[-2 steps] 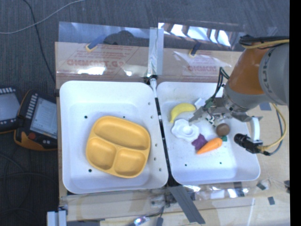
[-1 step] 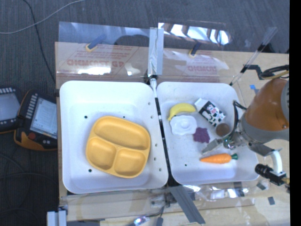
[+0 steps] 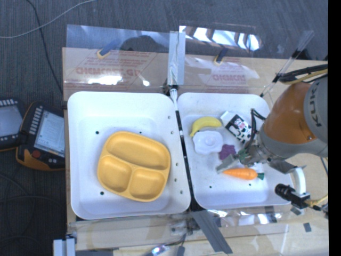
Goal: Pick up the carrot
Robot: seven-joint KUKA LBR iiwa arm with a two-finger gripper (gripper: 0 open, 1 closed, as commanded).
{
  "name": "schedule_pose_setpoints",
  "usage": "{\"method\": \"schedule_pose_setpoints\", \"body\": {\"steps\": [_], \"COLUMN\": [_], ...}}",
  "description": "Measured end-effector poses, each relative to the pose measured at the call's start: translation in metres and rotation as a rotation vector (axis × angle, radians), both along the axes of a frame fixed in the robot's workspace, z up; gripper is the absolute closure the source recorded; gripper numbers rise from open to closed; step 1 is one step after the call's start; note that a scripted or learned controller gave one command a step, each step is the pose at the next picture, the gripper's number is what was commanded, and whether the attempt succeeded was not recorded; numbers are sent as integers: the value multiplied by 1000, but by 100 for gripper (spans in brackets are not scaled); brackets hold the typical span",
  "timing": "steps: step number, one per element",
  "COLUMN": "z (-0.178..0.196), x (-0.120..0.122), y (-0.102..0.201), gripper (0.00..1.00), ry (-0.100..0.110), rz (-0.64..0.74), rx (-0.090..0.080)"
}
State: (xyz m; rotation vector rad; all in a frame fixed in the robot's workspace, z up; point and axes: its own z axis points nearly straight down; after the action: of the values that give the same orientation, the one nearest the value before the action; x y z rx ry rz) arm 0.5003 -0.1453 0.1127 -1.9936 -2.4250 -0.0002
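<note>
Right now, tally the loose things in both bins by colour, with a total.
Yellow: 2, the divided tray and the banana
Orange: 1, the carrot
White: 1, the round lid
Purple: 1, the small toy
Black-and-white: 1, the carton
Total: 6

Both bins are plain white: the left bin (image 3: 85,196) and the right bin (image 3: 213,199). The divided tray (image 3: 133,166) is a warm mustard yellow. The carrot (image 3: 241,173) is bright orange with a small green tip. The banana (image 3: 205,124) is yellow, the lid (image 3: 207,141) white, and the small toy (image 3: 227,151) purple. A little box (image 3: 238,127) shows black-and-white patches. The arm (image 3: 290,124) is orange above grey. The tabletop (image 3: 272,71) is pale tan.
</note>
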Motion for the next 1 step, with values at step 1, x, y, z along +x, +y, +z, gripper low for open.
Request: {"method": "schedule_pose_setpoints", "body": {"steps": [1], "z": [15], "x": [-9], "y": [-1], "gripper": [0], "ry": [-1], "rz": [19], "rx": [0]}}
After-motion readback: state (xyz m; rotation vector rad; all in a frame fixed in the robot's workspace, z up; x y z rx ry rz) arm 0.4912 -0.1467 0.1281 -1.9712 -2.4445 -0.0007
